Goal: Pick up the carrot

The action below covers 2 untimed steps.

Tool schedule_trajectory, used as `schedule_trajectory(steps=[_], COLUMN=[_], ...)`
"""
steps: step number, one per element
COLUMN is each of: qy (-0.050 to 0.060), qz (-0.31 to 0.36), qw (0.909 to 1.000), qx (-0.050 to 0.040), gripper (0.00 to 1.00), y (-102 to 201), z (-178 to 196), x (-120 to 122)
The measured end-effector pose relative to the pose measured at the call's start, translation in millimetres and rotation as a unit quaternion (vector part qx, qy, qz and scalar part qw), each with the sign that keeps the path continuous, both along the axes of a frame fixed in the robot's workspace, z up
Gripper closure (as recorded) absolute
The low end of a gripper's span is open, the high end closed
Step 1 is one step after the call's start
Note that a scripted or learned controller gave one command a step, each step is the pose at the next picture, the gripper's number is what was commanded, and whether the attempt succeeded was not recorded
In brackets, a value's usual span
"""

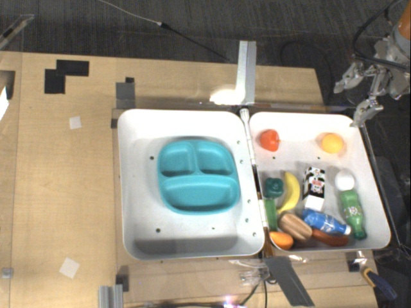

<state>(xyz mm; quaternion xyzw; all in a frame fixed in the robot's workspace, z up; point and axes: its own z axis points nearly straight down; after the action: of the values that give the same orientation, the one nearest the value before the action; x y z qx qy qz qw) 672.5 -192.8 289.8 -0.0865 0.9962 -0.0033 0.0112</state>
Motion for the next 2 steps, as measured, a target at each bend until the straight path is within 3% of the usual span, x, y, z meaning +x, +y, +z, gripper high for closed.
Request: schedule_trajectory(steps=[1, 2], qy=[0.005, 0.004], qz=[0.014, -0.005], qw=[0.9999, 1.0000], qx=[0.0035, 0.0036], gripper=[0.00, 0.00], y=[98, 180], z=[1, 36], x=[-34, -135])
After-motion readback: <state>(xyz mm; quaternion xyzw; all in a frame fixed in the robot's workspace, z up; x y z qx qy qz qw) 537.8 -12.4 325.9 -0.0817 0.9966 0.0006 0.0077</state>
